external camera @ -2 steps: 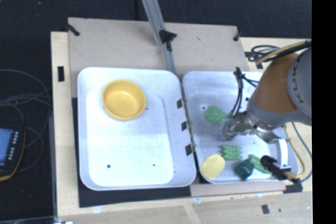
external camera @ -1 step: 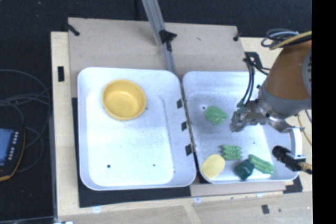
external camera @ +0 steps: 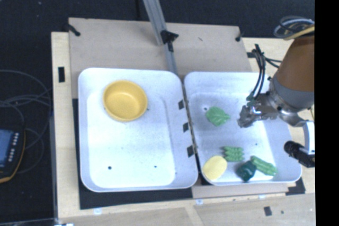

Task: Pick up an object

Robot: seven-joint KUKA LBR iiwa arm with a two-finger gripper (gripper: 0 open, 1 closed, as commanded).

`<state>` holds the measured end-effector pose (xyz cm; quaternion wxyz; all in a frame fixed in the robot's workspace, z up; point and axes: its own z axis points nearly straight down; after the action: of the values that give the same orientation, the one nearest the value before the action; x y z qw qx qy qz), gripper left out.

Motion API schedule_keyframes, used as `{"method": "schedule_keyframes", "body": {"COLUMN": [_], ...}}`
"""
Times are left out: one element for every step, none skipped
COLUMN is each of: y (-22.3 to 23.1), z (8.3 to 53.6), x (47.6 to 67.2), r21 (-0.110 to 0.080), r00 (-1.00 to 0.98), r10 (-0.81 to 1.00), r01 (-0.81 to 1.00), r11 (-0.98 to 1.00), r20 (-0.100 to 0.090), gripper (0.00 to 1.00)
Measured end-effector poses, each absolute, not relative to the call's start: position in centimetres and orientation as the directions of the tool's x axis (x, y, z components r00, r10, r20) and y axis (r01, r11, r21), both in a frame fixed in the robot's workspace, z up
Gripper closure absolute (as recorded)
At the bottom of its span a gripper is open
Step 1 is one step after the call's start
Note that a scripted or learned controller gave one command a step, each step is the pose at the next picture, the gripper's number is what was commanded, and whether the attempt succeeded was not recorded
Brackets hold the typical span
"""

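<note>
gripper point(external camera: 248, 117) hangs low in right bin point(external camera: 265, 82), can't tell if open or closed, nothing seen btwn it. nearest obj = green leafy piece point(external camera: 217, 116), just to its left in view, w/ long axis roughly left-right, so next move prob goes leftward.

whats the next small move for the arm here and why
Probably a short shift toward the left bin and down onto the green leafy piece. The gripper hangs in the right bin just beside that piece, which lies alone on bare floor, while the yellow piece and the other green items crowd the near wall.
</note>
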<state>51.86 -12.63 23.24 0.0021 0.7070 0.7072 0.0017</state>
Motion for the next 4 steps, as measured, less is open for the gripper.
{"method": "schedule_keyframes", "body": {"y": [-12.7,-7.6,-2.3,2.6], "z": [25.6,24.3,23.3,22.6], "x": [51.9,51.7,51.9,51.2], "r21": [0.003,0.0,0.0,0.0], "r00": [0.0,-0.003,-0.004,-0.003], "r10": [1.0,1.0,1.0,1.0], "r01": [1.0,1.0,1.0,1.0], "r11": [0.0,0.003,0.004,0.003], "r20": [0.0,0.0,0.0,0.0], "gripper": [1.0,1.0,1.0,1.0]}}
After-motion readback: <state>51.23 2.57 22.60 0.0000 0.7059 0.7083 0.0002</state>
